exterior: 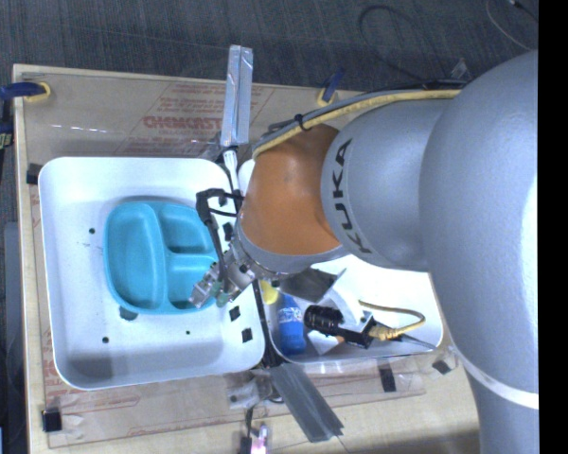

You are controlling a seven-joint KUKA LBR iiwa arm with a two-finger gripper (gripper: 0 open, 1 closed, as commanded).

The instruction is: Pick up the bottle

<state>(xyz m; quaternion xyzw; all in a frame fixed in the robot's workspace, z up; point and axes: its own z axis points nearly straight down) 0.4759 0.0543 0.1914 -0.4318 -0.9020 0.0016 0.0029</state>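
We see the gripper (211,291) low over the left bin (66,253), at the right edge of a turquoise divided tray (156,253) that lies flat on that bin's floor; from this angle we cannot tell whether it is open or closed, and we see nothing in its grasp. The blue bottle (291,322) lies in the right bin (298,356), just beside the wall shared with the left bin, partly hidden under the grey and orange arm (360,187)
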